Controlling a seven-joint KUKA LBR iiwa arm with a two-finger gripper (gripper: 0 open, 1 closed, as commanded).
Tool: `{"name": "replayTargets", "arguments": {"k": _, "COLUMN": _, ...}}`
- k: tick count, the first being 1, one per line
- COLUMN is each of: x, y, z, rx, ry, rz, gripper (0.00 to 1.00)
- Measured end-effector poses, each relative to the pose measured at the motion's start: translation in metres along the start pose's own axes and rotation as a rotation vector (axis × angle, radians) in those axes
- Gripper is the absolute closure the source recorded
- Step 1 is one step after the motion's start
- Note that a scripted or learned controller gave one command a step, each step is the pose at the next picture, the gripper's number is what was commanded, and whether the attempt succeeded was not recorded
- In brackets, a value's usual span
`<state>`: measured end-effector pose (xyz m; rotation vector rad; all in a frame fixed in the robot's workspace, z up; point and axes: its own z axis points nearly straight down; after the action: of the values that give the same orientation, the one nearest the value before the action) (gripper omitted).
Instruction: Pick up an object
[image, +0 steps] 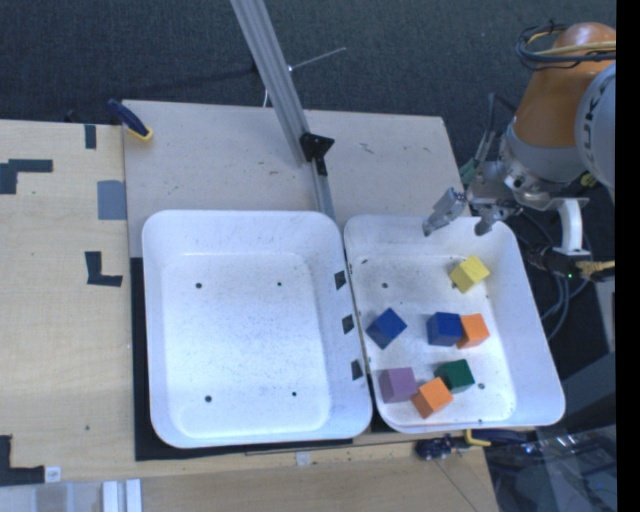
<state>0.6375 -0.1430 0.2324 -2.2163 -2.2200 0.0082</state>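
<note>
Nothing picked yet: gripper (459, 217) hung spread and bare over right bin (530, 330) rim, blocks (445, 328) untouched.

A grey metal pole (285, 95) slants across the far bench. A blue-and-yellow clamp (130, 119) lies far left, near grey tape patches (111, 199).

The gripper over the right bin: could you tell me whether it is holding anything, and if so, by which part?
Nothing is held. The gripper hangs open over the far edge of the right bin, with no block between its fingers; the nearest, the yellow block, lies apart in the bin.
</note>
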Motion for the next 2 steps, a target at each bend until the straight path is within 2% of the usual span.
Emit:
{"name": "replayTargets", "arguments": {"k": 1, "x": -0.003, "y": 0.000, "z": 0.064, "rx": 0.002, "ry": 0.000, "rz": 0.001, "gripper": 0.00}}
{"name": "replayTargets", "arguments": {"k": 2, "x": -0.002, "y": 0.002, "z": 0.109, "rx": -0.001, "ry": 0.000, "rz": -0.001, "gripper": 0.00}}
